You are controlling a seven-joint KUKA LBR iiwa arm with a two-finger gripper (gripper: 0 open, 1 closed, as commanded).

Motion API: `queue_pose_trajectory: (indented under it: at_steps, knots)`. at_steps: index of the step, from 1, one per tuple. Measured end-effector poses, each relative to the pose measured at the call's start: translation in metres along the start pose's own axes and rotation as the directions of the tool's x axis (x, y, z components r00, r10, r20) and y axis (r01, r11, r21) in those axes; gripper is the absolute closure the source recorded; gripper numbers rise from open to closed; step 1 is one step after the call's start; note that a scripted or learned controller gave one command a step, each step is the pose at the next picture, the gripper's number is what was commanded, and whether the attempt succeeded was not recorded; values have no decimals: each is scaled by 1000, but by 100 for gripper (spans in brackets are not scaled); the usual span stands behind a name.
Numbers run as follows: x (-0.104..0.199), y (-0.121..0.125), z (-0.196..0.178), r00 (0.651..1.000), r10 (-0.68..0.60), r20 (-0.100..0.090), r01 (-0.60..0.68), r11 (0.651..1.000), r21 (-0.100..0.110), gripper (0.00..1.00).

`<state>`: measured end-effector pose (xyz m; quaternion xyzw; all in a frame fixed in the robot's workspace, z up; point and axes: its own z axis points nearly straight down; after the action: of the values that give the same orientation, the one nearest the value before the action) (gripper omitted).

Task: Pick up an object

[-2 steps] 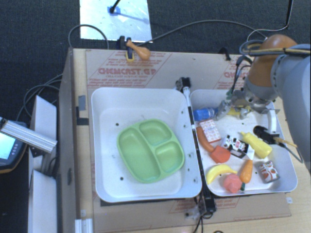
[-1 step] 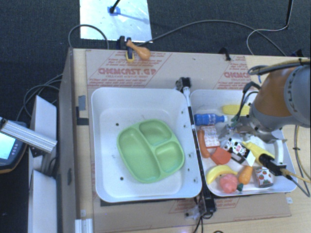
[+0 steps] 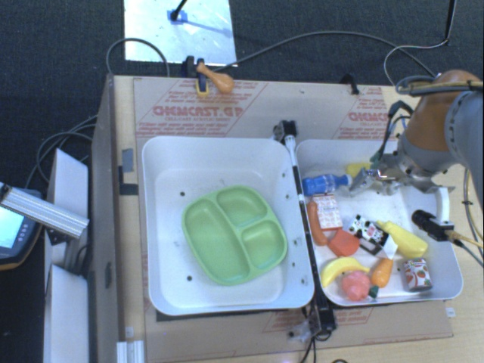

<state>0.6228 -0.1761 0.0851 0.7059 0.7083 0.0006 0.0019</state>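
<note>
The banana [image 3: 342, 268] lies at the bin's near edge, well apart from the fingers [image 3: 368, 178], whose opening I cannot tell.

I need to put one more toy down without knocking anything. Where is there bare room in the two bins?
Left bin: bare floor all around the green divided plate, widest along its far wall and left side. Right bin: crowded toward the near end, with the banana, carrot and can packed together; the blue bottle and pincer occupy the far end.

Green divided plate [image 3: 234, 234] in left white bin [image 3: 162, 203], orange-handled clamp [image 3: 212, 76], perhaps foil sheet [image 3: 178, 17] behind
</note>
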Motion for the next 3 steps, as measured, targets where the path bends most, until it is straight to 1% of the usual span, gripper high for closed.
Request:
queue_pose_trajectory:
  at_steps: [1,2,3]
  knots:
    - [21,40,-16,1000,8,-2,-8,1000,30,0]
    - [-24,-22,-154,1000,2,3,-2,1000,-5,0]
    - [28,-39,-43,1000,0,-2,0,1000,4,0]
